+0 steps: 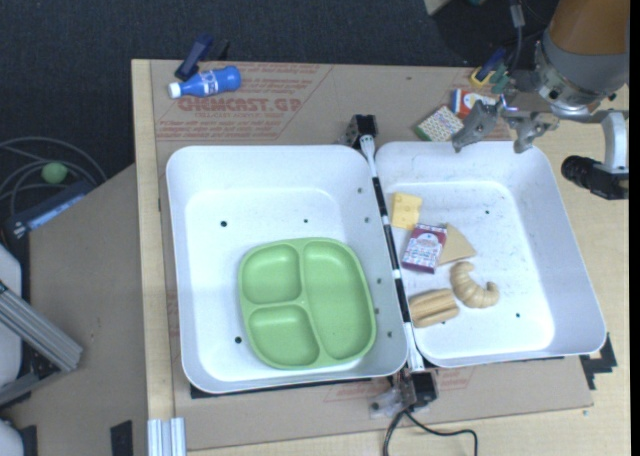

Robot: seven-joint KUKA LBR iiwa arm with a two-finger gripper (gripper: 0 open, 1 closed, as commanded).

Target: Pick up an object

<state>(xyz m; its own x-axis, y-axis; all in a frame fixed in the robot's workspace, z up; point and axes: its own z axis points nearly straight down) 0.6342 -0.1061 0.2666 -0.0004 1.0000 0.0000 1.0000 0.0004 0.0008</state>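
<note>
The left shallow white plastic bin (200, 184) holds a pale green three-compartment plastic plate (305, 302). The right shallow white plastic bin (520, 194) holds a yellow square block (405, 211), a small red printed carton (424, 248) overlapping a tan wedge (458, 242), a curved beige croissant-shaped piece (472, 287) and a tan bread-roll piece (433, 306) beside the divider. The grey two-finger gripper (497, 130) hangs over the right bin's far rim, its jaws spread with nothing between them, well apart from those items.
</note>
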